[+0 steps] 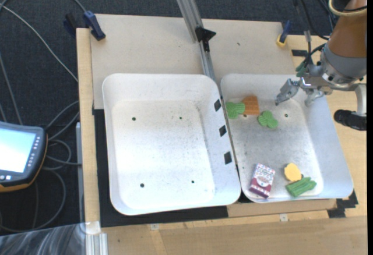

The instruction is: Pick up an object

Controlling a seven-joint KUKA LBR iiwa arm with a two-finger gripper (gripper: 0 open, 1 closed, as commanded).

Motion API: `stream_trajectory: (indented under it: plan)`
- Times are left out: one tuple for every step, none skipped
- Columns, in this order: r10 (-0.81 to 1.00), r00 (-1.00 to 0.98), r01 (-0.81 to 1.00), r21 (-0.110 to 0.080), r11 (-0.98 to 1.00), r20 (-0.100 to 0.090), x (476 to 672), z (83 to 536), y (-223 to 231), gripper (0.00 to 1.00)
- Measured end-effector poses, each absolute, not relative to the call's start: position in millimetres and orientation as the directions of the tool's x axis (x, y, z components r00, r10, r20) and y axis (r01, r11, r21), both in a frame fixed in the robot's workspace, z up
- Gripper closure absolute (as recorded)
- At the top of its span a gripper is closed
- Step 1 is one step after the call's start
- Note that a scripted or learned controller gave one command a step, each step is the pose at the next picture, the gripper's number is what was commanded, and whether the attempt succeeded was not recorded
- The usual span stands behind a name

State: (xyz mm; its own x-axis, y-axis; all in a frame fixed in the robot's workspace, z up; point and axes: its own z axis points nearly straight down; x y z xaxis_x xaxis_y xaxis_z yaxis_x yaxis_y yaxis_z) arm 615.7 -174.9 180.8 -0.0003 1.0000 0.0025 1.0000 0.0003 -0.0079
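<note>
Table of pale wood carries everything we see, with blue clamps at its far corners and a slanted metal rail crossing its top edge. On it sit two shallow white bins side by side: the left bin lies well away from the jaws, and the right bin sits directly under them. We see the grey arm with its orange band reaching in from the right, and the jaws hang over the far right part of the right bin. We read the two fingers as spread apart, with nothing between them. A handheld screen lies off the table, far to the left of the jaws.

Among the objects in the right bin, a purple and white packet lies well below the jaws at the near rim. A green ridged piece lies beside it, touching a yellow piece. Left of the jaws, an orange block touches a green lump on its far side. Another small green lump sits nearest the jaws, just below and to their left.
</note>
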Motion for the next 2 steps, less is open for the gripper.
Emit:
stream_trajectory:
  plan:
    - [1.000,0.000,1.000,-0.008,0.000,0.003,609.8,118.4,-171.8,0.00]
    - [1.000,0.000,1.000,0.002,0.000,0.001,612.6,134.4,-172.1,1.00]
